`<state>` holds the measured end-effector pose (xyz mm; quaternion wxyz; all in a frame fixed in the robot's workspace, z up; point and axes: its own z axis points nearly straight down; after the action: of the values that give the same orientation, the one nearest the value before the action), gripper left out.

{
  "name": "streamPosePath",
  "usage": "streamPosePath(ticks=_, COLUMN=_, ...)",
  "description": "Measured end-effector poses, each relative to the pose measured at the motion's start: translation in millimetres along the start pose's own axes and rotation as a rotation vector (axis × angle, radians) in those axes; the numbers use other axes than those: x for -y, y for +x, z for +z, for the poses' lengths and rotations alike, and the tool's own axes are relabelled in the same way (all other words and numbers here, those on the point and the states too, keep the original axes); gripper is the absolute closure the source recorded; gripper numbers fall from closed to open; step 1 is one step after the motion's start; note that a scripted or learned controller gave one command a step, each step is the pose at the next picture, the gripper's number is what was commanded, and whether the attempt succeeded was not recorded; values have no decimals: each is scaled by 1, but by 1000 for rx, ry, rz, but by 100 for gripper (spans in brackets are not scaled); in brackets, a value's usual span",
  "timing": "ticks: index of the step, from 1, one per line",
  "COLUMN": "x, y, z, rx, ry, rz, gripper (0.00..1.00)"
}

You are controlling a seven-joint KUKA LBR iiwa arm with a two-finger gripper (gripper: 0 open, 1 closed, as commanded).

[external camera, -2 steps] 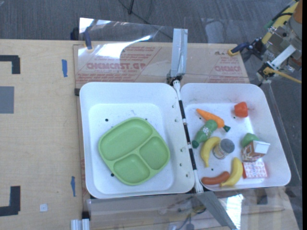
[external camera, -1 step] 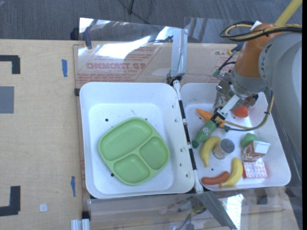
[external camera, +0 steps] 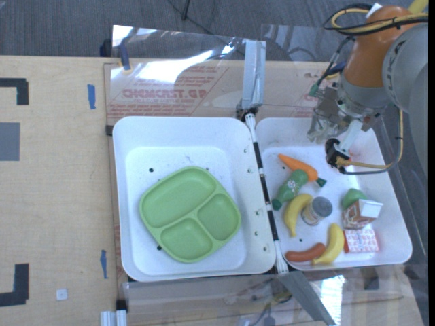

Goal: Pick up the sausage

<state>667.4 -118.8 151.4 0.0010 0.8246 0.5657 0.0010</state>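
The gripper (external camera: 323, 130) hangs over the far right corner of the right bin (external camera: 397, 216), just inside its rim, with the grey arm and its orange band rising behind it. From this angle it cannot be told whether the gripper is spread or pressed together, and nothing shows in its grasp. The sausage (external camera: 305, 253), red-orange and slightly curved, lies well apart from the gripper, at the opposite, near edge of the same bin and a little to the left of it in the view. Several things lie in between. Closest to the gripper is an orange carrot (external camera: 299, 165) with a dark green tip, lying slantwise. Beyond the carrot, a green toy with a pale patch (external camera: 291, 187) touches a yellow banana (external camera: 297, 213). Just beside that banana stands a small jar with a grey lid (external camera: 317, 209). A second banana (external camera: 334, 244) lies farther from the gripper still, and its lower end touches the right end of the sausage, crowding it on that side. Off to the right of this line sit a green rounded piece (external camera: 352, 197), a small white and red carton (external camera: 360, 213) against it, and a red and white checked packet (external camera: 361, 239) near the second banana. Far to the gripper's left, across the divider, the left bin (external camera: 136, 141) holds a green divided plate (external camera: 190, 213).
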Motion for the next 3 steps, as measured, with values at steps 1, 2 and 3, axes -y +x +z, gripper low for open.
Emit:
streamPosePath(ticks=1, x=0, y=0, z=0, rx=0, ry=0, rz=1, gripper=0)
streamPosePath(ticks=2, x=-23, y=-62, z=65, rx=-1, ry=12, rz=95, gripper=0)
streamPosePath(ticks=3, x=-28, y=-78, z=65, rx=-1, ry=34, rz=458, gripper=0)
